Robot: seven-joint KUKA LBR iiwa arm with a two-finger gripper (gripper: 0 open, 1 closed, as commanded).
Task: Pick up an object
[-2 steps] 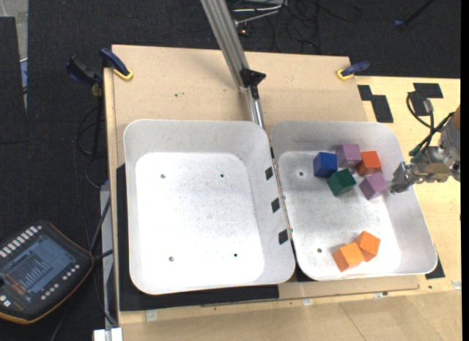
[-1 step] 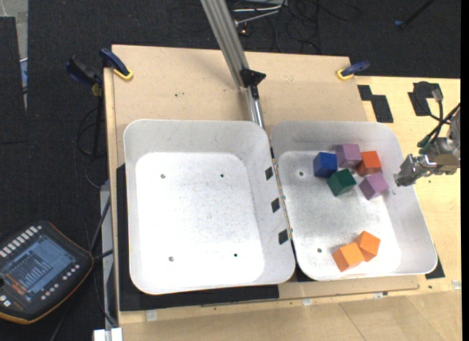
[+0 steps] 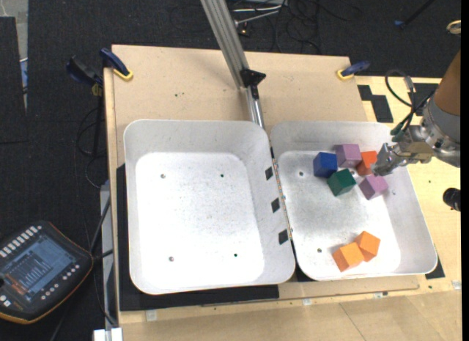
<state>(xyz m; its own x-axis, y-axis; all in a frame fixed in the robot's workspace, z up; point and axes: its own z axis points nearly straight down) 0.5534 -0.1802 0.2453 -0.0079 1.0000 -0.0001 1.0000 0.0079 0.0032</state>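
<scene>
The right bin (image 3: 410,215) holds several small blocks. In its far part lie a blue block (image 3: 325,163), a purple block (image 3: 348,154), a red-orange block (image 3: 367,160), a green block (image 3: 341,182) and a lilac block (image 3: 374,185), close together. Two orange blocks (image 3: 348,256) (image 3: 368,244) lie side by side near the front edge. My gripper (image 3: 384,163) reaches in from the right and hangs low at the right end of the cluster, just beside the red-orange block and above the lilac one. I see nothing held in it.
The left bin (image 3: 139,185) stands beside the right one on the wooden bench (image 3: 190,75). A slanted metal pole (image 3: 227,35) crosses the back of the bench. Blue clamps (image 3: 113,61) (image 3: 355,70) sit at the far corners. A teach pendant (image 3: 37,270) lies off the bench at the lower left.
</scene>
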